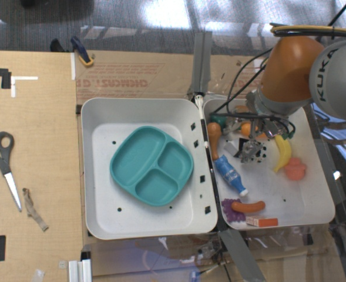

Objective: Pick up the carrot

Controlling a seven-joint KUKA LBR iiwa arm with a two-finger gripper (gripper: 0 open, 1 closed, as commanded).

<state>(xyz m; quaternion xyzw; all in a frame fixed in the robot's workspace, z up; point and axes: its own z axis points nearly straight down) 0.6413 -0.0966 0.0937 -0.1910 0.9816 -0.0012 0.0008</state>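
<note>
The carrot [213, 135] is a small orange piece with a green top, lying against the left wall of the right bin [313, 200]. My gripper [250, 150] hangs low over the upper middle of that bin, a short way right of the carrot and apart from it. The arm's orange wrist band [291, 66] rises above it and hides the bin's far corner. Nothing visible is held in the gripper.
The right bin also holds a yellow banana [283, 151], a pink fruit [296, 169], a blue bottle [230, 176], a sausage [249, 205], purple grapes [231, 211] and a small box [261, 221]. A teal divided plate [152, 164] lies in the left bin [96, 175]. Scissors [5, 163] rest on the bench.
</note>
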